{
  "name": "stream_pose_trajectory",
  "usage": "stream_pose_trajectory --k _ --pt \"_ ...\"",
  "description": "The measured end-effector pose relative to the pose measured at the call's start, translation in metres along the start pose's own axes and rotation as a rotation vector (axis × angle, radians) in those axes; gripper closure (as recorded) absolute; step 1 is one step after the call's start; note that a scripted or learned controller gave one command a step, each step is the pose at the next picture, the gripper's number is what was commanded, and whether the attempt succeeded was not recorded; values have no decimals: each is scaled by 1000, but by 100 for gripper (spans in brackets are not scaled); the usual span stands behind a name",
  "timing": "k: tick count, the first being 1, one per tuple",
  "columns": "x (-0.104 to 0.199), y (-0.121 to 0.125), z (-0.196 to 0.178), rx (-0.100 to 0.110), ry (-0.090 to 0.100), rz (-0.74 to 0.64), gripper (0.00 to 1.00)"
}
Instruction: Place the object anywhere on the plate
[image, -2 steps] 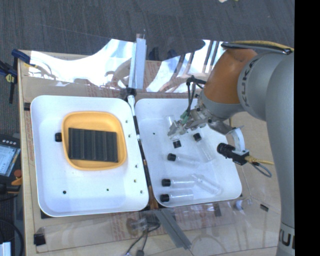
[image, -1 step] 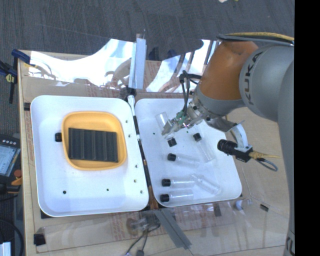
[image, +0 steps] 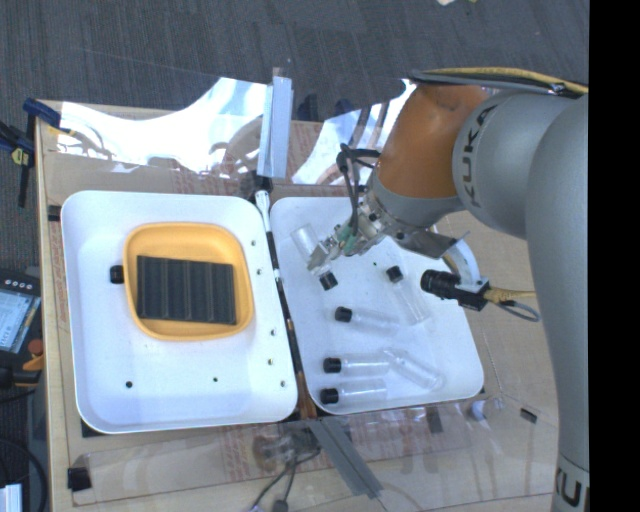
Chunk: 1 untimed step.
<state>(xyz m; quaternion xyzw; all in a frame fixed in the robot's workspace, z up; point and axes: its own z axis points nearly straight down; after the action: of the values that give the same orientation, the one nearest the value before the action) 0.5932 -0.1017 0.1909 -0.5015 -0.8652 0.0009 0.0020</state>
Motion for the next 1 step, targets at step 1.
stream_pose_trajectory --k 1 --pt "0 0 0 0 -1 0 0"
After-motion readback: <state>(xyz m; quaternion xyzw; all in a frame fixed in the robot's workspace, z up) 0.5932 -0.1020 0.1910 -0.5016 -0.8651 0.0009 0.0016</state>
